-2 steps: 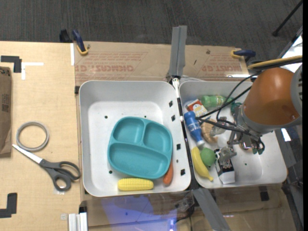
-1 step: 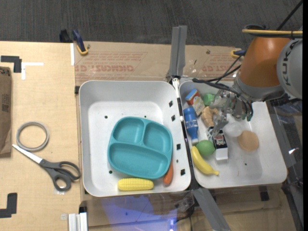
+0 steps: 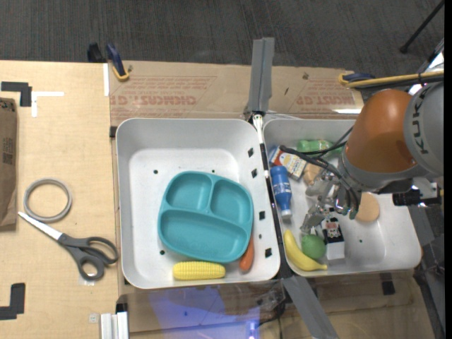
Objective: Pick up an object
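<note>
Hovering low in the right bin point(image 3: 395, 256), the gripper point(image 3: 319, 207) hangs just above the green ball point(image 3: 313, 246) — grip state unclear — so nothing looks lifted yet.

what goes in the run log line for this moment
arm: over right bin | pincer: low among items | nearest: green ball, banana | grasp: unconfirmed

A dark grey ribbed carpet floor point(image 3: 212, 16) runs along the top. Below it, the pale wooden counter point(image 3: 67, 126) carries brown corrugated cardboard sheeting point(image 3: 183, 90) and black tape corner marks point(image 3: 17, 90).
</note>
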### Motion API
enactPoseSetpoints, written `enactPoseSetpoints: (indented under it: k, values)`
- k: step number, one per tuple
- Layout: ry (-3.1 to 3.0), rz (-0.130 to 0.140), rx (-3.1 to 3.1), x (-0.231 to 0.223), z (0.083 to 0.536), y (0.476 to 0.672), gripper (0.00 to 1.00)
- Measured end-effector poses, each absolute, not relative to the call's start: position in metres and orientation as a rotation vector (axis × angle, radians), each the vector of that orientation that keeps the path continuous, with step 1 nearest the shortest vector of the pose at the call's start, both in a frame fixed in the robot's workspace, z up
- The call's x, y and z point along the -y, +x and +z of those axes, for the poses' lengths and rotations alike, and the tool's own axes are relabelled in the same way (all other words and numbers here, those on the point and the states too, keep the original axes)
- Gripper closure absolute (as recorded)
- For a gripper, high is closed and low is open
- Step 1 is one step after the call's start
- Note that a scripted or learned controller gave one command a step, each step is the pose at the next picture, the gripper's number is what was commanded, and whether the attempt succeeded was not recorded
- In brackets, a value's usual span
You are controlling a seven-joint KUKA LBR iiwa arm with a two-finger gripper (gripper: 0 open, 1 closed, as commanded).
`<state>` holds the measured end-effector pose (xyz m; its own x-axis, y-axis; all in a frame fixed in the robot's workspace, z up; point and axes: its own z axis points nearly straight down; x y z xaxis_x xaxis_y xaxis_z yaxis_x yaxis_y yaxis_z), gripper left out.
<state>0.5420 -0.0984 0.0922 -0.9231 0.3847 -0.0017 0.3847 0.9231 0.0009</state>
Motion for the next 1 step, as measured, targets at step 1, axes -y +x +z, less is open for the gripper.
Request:
enactPoseSetpoints:
  k: [1]
  values:
    - [0.811, 0.0, -3.034, 0.1143, 0.0918, 0.4779, 0.0]
